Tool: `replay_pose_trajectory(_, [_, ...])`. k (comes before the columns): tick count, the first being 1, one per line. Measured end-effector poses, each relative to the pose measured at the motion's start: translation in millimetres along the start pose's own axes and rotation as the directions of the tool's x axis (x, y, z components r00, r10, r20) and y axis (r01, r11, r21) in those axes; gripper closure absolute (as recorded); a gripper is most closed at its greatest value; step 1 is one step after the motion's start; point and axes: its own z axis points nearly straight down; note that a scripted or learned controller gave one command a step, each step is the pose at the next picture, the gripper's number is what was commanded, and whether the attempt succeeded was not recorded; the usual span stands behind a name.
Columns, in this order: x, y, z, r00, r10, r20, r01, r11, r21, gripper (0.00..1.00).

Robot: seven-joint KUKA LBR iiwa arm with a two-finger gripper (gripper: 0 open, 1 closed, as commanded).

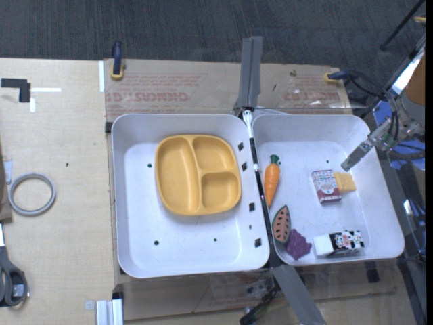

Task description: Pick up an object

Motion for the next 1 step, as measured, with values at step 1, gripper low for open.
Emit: replay_pose_trajectory(1, [10.1,-13.3,29.5,0.949,0.314,-0.002,-0.314,0.949,0.002,0.0])
